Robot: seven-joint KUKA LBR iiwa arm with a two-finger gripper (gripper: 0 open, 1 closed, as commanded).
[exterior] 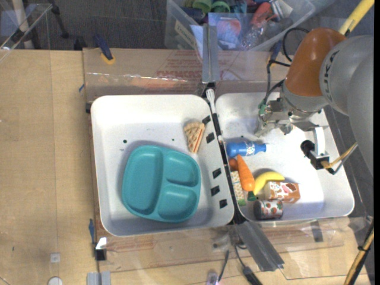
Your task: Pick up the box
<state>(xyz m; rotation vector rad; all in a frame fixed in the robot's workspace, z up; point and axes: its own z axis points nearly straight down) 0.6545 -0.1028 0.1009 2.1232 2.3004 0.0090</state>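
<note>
A: Bins sit side by side on the bench; where is the box [278, 191]?

B: In the right bin [332, 203], near its front edge, printed in red, brown and white. A banana [268, 177] touches its top-left side, an orange carrot [244, 173] lies just left of that, and a dark can [268, 209] sits against its lower edge.

A: And the gripper [274, 118]?

B: It hangs over the back part of the same bin, under the orange band of the grey arm [332, 58]. The box lies well apart from it, toward the front. A blue bottle [246, 149] lies between them.

A: Anything else?

B: The left bin [107, 159] holds a teal divided plate [161, 183] and a waffle-patterned wedge [193, 135] near the divider.
</note>
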